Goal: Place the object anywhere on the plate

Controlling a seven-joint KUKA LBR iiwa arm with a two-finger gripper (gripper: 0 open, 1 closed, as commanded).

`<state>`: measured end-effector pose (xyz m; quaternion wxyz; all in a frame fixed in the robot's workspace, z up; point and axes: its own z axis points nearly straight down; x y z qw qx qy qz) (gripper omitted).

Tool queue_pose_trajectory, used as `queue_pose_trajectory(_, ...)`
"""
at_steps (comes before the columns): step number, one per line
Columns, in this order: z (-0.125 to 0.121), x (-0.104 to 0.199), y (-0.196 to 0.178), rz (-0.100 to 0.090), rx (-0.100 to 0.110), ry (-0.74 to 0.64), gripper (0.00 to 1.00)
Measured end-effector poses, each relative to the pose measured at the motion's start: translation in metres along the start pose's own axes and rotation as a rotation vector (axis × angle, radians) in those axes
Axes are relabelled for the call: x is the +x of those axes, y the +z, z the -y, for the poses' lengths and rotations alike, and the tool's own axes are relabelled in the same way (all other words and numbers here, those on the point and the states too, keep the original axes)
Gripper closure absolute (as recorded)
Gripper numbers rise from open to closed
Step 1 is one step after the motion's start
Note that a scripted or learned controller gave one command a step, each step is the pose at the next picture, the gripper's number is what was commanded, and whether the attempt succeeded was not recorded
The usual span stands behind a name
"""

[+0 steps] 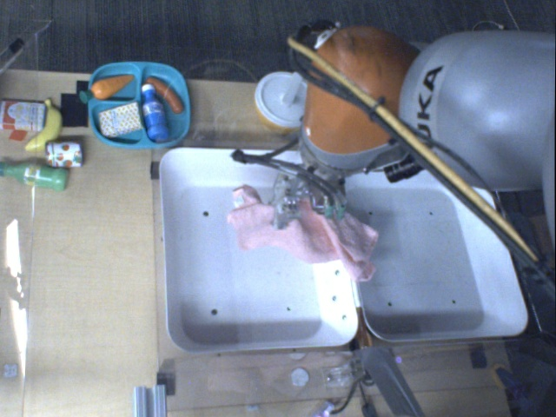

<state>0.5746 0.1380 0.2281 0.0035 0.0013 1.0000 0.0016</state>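
Note:
A crumpled pink cloth (pixel 300 233) lies in the left white bin (pixel 200 302) and drapes over the divider into the right bin (pixel 443 276). My gripper (pixel 304 202) hangs straight above the cloth's middle and is down at its surface, with the orange band and grey arm hiding the part behind it. The cloth bunches up around the gripper's tip. A blue divided plate (pixel 176 127) sits on the bench beyond the left bin's far left corner, well apart from the gripper. It holds a toy carrot, a sausage, a blue bottle and a cracker packet.
A white-lidded yellow cup (pixel 278 98) stands behind the bins beside the arm. At the far left of the bench lie a banana (pixel 45 127), a small can (pixel 62 153), a green bottle (pixel 35 175) and a red-white box (pixel 21 115).

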Motion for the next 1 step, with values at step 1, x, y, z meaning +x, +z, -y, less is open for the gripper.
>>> queue_pose_trajectory(1,0.0001,-0.0001,-0.0002,0.000,0.000,0.000,0.00)
